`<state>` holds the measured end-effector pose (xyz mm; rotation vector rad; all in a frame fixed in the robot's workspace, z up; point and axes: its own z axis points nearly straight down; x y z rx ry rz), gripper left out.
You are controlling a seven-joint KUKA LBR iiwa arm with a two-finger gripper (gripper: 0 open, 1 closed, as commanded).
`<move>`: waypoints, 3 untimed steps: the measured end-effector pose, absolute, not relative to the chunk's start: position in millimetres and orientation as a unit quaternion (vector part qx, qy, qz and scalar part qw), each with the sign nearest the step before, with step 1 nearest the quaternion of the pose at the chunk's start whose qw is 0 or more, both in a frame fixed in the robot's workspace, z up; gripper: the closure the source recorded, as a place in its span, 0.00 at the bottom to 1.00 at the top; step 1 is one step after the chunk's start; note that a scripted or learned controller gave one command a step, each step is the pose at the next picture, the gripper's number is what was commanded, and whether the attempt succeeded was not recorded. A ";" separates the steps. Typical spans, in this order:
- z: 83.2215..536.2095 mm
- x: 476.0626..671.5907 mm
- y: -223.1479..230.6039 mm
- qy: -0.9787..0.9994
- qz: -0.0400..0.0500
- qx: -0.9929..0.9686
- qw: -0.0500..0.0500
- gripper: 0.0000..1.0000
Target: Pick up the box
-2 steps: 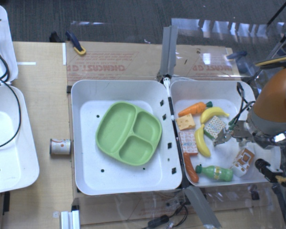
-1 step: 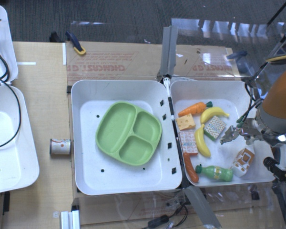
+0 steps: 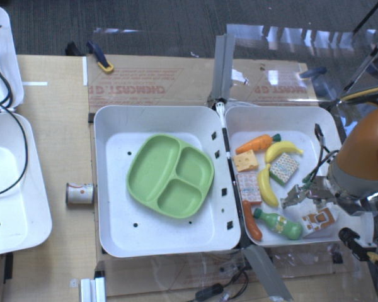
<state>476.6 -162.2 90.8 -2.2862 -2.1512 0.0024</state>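
Note:
A small box (image 3: 284,167) with a speckled green and white face lies tilted in the middle of the right bin (image 3: 327,119), between two bananas. A second small carton (image 3: 319,221), orange and white, lies flat near the bin's front right corner. My gripper (image 3: 295,197) hangs low over the bin floor between the two, just below the speckled box and up-left of the carton. Nothing shows in its grasp. The grey arm with its orange band (image 3: 365,150) comes in from the right and hides part of the bin's right side.
The right bin also holds a carrot (image 3: 254,144), two bananas (image 3: 283,148) (image 3: 266,185), a cheese wedge (image 3: 244,161), a pink packet (image 3: 249,188), a green bottle (image 3: 278,224) and a red sausage (image 3: 251,221). A green divided plate (image 3: 170,176) lies in the left bin (image 3: 107,168).

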 end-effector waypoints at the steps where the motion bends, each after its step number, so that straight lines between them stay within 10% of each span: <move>1: 114.2 502.0 -150.0 -0.738 0.000 -0.675 0.000 0.00; 2: 90.8 476.8 -162.3 -0.732 0.001 -0.682 0.001 0.00; 3: 91.2 529.7 -180.3 -0.654 0.001 -0.757 0.000 0.00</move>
